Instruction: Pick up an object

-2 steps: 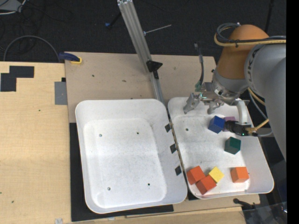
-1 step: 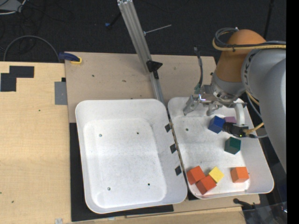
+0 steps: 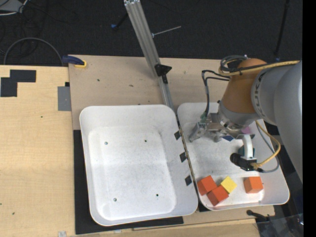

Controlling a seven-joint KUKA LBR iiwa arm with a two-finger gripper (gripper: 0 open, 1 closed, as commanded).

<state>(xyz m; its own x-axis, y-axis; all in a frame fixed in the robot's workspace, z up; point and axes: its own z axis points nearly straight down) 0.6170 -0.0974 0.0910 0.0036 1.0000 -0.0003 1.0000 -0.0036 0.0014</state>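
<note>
My gripper [image 3: 206,128] hangs low over the upper part of the right bin [image 3: 217,154], under the orange wrist band. At the bin's near edge lie two red-orange blocks [image 3: 207,183] [image 3: 217,195], touching each other, a yellow block [image 3: 228,184] beside them and an orange block [image 3: 253,184] further right. All of these lie well below the gripper and apart from it. A small blue piece [image 3: 227,138] and a pink piece [image 3: 247,130] peek out from under the wrist, partly hidden.
The left bin [image 3: 94,122] sits beside the right one, with black clips [image 3: 181,156] along the shared edge. A slanted aluminium rail [image 3: 146,41] rises behind the bins. A white and black cable fitting [image 3: 246,154] hangs off the arm over the right bin.
</note>
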